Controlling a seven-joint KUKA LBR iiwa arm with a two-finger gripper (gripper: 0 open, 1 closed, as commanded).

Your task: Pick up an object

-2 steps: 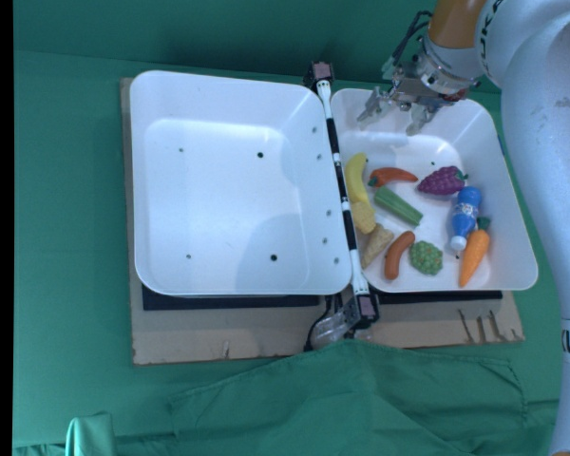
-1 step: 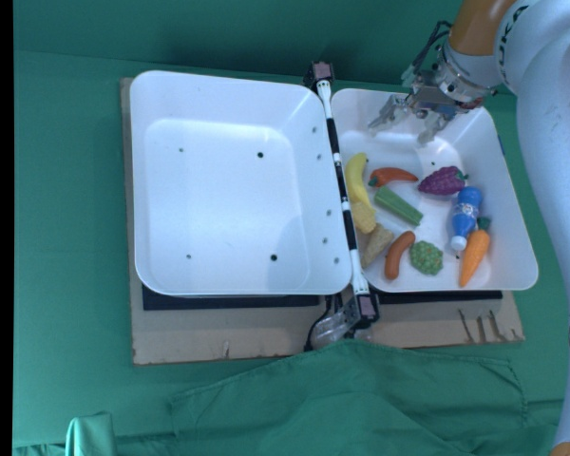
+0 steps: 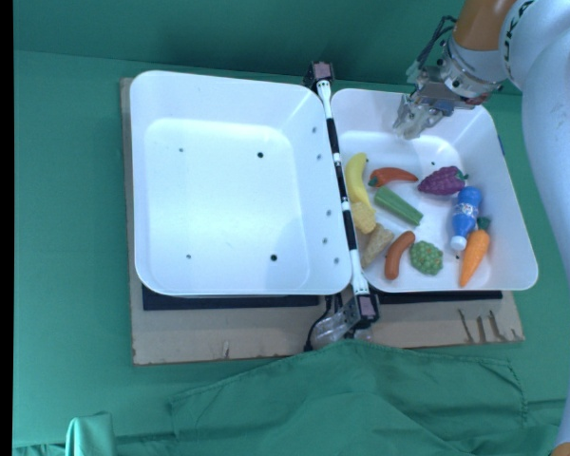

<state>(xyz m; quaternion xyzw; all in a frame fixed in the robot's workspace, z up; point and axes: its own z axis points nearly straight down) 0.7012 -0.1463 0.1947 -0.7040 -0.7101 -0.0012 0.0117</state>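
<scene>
Green cloth covers my tabletop (image 3: 66,207), and on a brown cardboard sheet (image 3: 218,335) sit two shallow white plastic bins side by side, the left bin (image 3: 171,93) bare inside, the right bin (image 3: 513,255) holding a scatter of toy food. My claw (image 3: 410,122) hangs over the far left corner of the right bin, below my grey arm with its orange band (image 3: 489,3); whether its tips are spread or pressed together I cannot tell, and I see nothing between them. Near the dividing edge lies a curved yellow plastic banana (image 3: 357,180), with a small red pepper (image 3: 394,175) and a green stick-shaped vegetable (image 3: 399,206) just beside it. A purple grape bunch (image 3: 443,180) lies further right, near a blue and white bottle (image 3: 465,214), an orange carrot (image 3: 474,255), a bumpy green lump (image 3: 426,257) and an orange-brown sausage (image 3: 397,255).
</scene>
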